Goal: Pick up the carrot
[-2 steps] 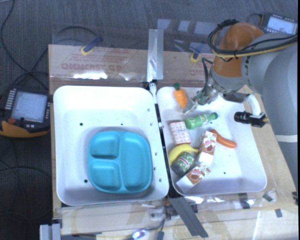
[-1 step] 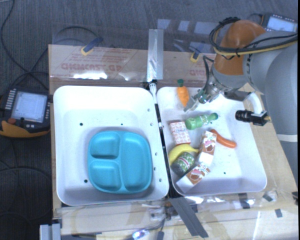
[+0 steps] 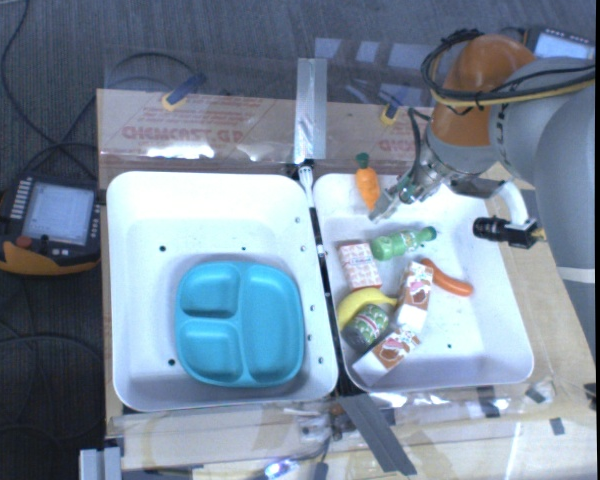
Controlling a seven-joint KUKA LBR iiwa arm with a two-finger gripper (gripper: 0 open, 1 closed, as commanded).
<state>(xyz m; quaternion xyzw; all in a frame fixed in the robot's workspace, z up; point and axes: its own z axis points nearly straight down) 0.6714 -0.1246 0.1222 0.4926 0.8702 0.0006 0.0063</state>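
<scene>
- Small orange carrot with a green top (image 3: 367, 181) lies at the far left corner of the right-hand shallow white bin (image 3: 500, 308), close against the rim
- Grey arm with an orange band (image 3: 480, 78) reaches in from the right; its two-finger gripper (image 3: 388, 208) sits low over the bin, just beside the carrot on its near right side
- Finger state: cannot tell; the tips are too small and blurred to judge, and nothing is seen gripped
- Green plastic bottle (image 3: 403, 241) lies on its side just below the gripper
- Small pink-and-white checked packet (image 3: 359, 264) rests left of the bottle; print not legible
- Orange-red sausage-shaped toy (image 3: 448, 281) lies to the right, touching a red-and-white carton (image 3: 414, 290); label unreadable
- Yellow banana-shaped toy (image 3: 358, 302) touches a dark green can (image 3: 370, 323)
- Brown-and-white carton (image 3: 395, 346) lies nearest the front rim
- Left-hand shallow white bin (image 3: 140, 208) holds a blue divided plastic plate (image 3: 240, 323)
- Cardboard sheet (image 3: 210, 128) behind the bins bears red lettering, reversed and faint, not readable
- Orange-edged control pendant with a grey screen (image 3: 45, 223) lies on the floor to the left
</scene>
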